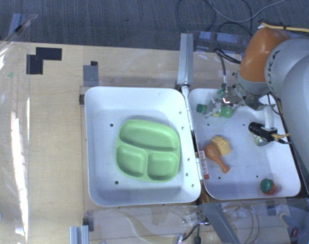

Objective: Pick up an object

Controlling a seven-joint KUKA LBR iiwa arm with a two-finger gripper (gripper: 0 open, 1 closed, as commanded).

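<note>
Where the pale wooden bench ends at the far side, dark carpet begins, with thin black cables looping over it. Two white bins sit side by side on the bench, their near walls touching, and a grey metal post stands at the far end of the seam.

The left bin holds one thing, a green plate with three compartments, lying flat near the middle with bare floor all round it.

The right bin holds five. One orange drumstick lies left of centre with one yellow corn touching its upper side. One red and green ball rests by the near right corner, well apart from the rest. One green toy and one small green bit lie near the far wall.

The gripper is low over the far left part of the right bin, just above the green toy; whether it is clenched or released cannot be told, nor whether it touches the toy. The arm covers the bin's far right corner. The middle and near floor of this bin lie open.
</note>
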